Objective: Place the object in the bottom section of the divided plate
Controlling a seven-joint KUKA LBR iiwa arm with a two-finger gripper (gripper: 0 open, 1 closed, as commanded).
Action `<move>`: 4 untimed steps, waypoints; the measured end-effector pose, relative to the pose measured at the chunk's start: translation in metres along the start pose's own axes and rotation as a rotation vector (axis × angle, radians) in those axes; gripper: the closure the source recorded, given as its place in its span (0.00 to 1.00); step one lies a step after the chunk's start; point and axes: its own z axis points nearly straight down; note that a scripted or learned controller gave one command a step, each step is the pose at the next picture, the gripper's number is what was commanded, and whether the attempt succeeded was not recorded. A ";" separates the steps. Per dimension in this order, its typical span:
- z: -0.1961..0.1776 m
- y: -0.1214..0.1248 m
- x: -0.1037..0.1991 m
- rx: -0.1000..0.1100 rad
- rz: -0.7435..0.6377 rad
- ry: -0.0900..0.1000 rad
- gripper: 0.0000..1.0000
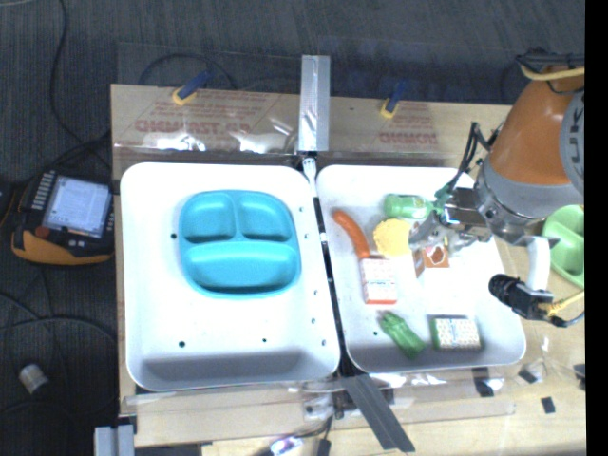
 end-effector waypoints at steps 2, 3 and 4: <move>-0.050 0.042 0.092 -0.001 -0.017 0.002 0.00; -0.050 0.124 0.158 0.000 0.044 0.001 0.00; -0.126 0.122 0.172 -0.004 -0.294 0.000 0.00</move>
